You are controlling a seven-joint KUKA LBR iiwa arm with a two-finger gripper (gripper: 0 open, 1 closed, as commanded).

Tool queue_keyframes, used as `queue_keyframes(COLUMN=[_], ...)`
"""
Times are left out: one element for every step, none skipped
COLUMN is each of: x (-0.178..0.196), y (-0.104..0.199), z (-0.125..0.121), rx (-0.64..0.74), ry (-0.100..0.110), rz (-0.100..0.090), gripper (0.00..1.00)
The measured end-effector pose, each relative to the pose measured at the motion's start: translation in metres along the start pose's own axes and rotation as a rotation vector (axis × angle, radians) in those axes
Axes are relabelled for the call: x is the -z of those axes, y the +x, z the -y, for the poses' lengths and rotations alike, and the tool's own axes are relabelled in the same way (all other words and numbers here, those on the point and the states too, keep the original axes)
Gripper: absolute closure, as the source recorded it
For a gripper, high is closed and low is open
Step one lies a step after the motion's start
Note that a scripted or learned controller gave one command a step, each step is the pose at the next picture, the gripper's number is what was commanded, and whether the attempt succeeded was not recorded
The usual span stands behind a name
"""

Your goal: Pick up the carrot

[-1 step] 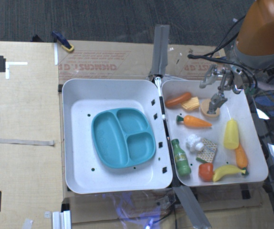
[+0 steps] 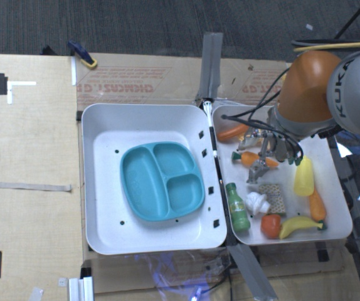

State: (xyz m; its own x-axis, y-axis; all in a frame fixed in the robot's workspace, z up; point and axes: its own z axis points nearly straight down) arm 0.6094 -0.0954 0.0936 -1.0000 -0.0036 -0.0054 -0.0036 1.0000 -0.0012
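The carrot (image 2: 250,159) is a small orange piece with a pale green end, lying in the upper left part of the right bin (image 2: 337,231). My gripper (image 2: 263,167) hangs from the grey and orange arm, low in that bin, right over the carrot's right end. The gripper body covers part of the carrot. Orange shows on both sides of the gripper.
Around it in the right bin lie an orange item (image 2: 232,132), a yellow item (image 2: 303,177), another long orange vegetable (image 2: 318,205), a banana (image 2: 299,226), a tomato (image 2: 271,226), a green bottle (image 2: 236,205) and a sponge (image 2: 273,197). The left bin (image 2: 98,168) holds a blue divided tray (image 2: 163,180).
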Motion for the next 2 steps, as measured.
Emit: queue_keyframes(x=[0.011, 0.022], y=[-0.002, -0.004], z=[0.0, 0.0], rx=[0.002, 0.004], ry=[0.002, 0.004], rz=[0.006, 0.013], gripper=[1.0, 1.0])
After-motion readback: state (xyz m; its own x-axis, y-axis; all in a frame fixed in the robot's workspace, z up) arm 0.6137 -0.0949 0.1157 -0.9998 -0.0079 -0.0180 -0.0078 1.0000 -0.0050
